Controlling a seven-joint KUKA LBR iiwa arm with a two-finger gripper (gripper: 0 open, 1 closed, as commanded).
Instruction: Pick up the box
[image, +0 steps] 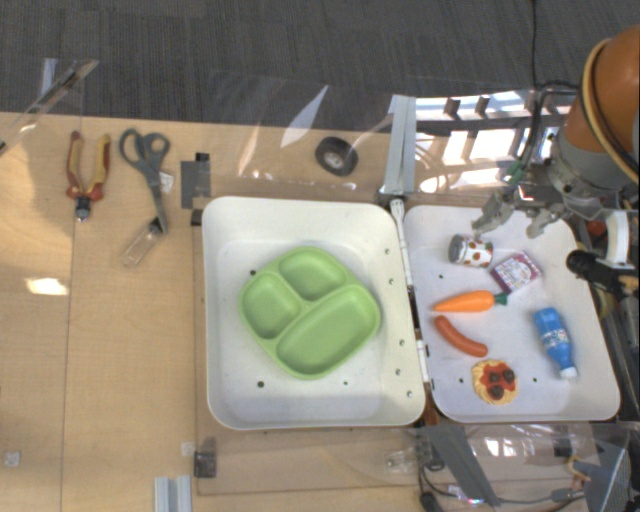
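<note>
Lying untouched in the upper part of the right bin (600, 400), the box (515, 270), a small purple and white carton, is resting flat just above the toy carrot (468, 301) and beside a small can (470, 251), so the pick is looking barely begun. The gripper (518, 212) is hanging over the bin's top edge, up and slightly to the side of the box; its jaws are standing spread apart and are gripping nothing. What is left, by my reading, is the whole grasp: shifting over the box, descending, closing and lifting.

Counting the right bin: 1 box, 1 can, 1 carrot, 1 sausage (461, 336), 1 blue bottle (554, 342) and 1 small round pizza (495, 380), making 6 items. The left bin (230, 400) is carrying 1 green divided plate (311, 311) with 3 compartments. On the table (100, 350) are lying 1 pair of pliers (81, 176), 1 pair of scissors (149, 165) and what is probably 1 roll of dark tape (336, 155), too small to be sure
</note>
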